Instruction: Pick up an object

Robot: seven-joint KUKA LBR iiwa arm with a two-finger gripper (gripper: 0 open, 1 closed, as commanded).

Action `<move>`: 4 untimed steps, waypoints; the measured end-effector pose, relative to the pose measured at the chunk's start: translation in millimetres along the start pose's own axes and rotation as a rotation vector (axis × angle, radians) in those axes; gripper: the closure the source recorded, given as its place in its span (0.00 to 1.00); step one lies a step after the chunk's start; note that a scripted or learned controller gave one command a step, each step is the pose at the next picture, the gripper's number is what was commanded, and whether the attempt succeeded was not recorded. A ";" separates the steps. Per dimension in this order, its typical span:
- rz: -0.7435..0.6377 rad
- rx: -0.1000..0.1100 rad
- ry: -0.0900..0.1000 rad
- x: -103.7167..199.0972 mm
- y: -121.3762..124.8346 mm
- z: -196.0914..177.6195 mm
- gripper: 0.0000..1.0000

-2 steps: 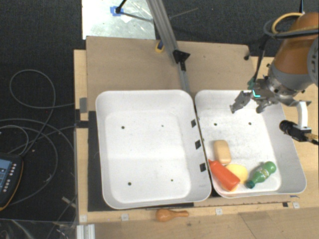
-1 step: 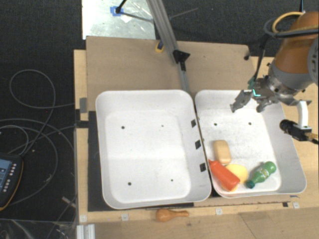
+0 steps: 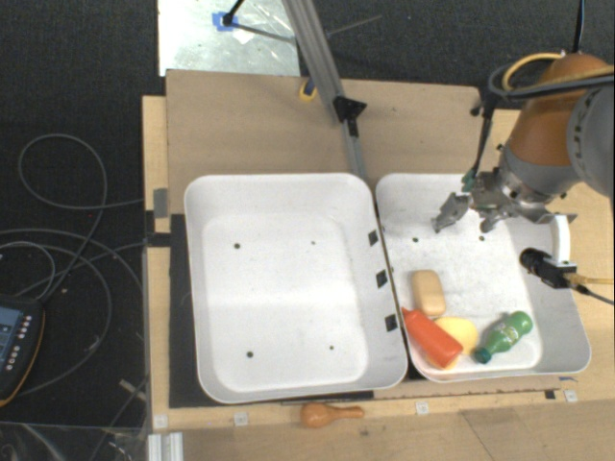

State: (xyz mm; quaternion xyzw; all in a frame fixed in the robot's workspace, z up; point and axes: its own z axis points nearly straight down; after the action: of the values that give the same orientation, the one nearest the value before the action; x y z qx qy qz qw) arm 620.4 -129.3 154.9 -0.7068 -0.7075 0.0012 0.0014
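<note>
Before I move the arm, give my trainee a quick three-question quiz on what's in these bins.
1. True or false: the gripper is holding the green plastic bottle.
2. Which bin holds the tan bread-shaped block, the orange carrot-shaped toy and the yellow lemon-shaped toy: left or right?
3. What lies on the bench below the bins? A) a wooden pear-shaped piece B) a blue cup

Key: 1 false, it hovers with open fingers over the right bin; 2 right; 3 A.
</note>
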 end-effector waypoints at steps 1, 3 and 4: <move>0.000 0.000 0.000 5.7 -5.5 45.0 0.00; 0.000 -0.008 -0.001 5.8 -3.7 52.5 1.00; -0.004 -0.010 -0.001 7.4 1.9 7.9 1.00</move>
State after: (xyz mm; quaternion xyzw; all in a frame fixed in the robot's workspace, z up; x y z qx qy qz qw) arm 622.3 -121.9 147.1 -0.7055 -0.7087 -0.0019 -0.0026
